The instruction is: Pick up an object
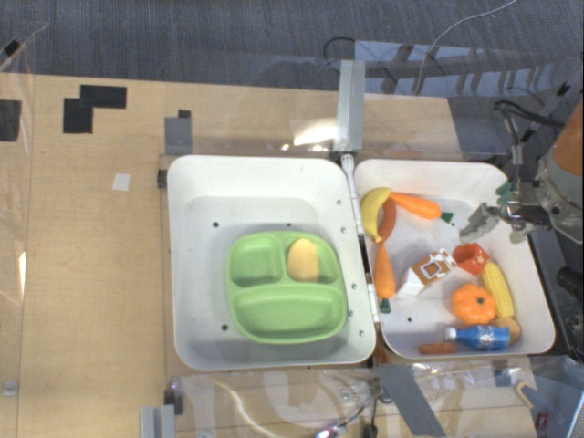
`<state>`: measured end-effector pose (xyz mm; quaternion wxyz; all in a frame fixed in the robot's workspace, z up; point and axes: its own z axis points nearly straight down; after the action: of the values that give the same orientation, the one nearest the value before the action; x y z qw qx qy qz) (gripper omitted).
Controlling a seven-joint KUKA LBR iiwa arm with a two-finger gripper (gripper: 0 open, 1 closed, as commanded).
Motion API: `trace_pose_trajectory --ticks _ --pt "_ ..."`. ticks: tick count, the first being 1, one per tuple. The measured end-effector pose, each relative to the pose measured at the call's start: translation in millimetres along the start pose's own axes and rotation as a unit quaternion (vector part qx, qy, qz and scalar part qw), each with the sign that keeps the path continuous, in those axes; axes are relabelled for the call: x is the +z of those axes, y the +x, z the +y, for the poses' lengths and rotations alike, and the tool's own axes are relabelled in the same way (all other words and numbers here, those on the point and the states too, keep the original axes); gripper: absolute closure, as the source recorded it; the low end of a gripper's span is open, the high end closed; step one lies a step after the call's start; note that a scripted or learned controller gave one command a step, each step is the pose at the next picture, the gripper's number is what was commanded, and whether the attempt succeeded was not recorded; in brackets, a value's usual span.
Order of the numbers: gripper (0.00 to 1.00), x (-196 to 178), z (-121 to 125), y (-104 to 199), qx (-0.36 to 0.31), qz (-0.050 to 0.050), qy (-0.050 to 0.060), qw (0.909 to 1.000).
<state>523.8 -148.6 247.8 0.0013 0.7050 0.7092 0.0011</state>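
Note:
My gripper hangs at the right side of the right bin, and its fingers look spread with nothing between them. Just below and left of it lies a small red cup. A corn cob and an orange pumpkin lie further down. At the bin's front are a blue bottle and a thin red stick. A white and orange box sits mid-bin. A banana, a brown piece and two carrots lie to the left.
The left bin holds a green divided plate with a yellow egg-shaped piece in its upper right compartment. A metal divider runs back from between the bins. Wooden bench stretches to the left.

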Motion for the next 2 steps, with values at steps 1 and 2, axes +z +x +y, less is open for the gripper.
trace_pose_trajectory --ticks 1,2 --pt "0.00 100.0 31.0 9.7 0.043 0.000 0.001 0.9991" --pt "0.00 97.4 13.9 -1.2 0.076 0.001 0.001 0.9971"
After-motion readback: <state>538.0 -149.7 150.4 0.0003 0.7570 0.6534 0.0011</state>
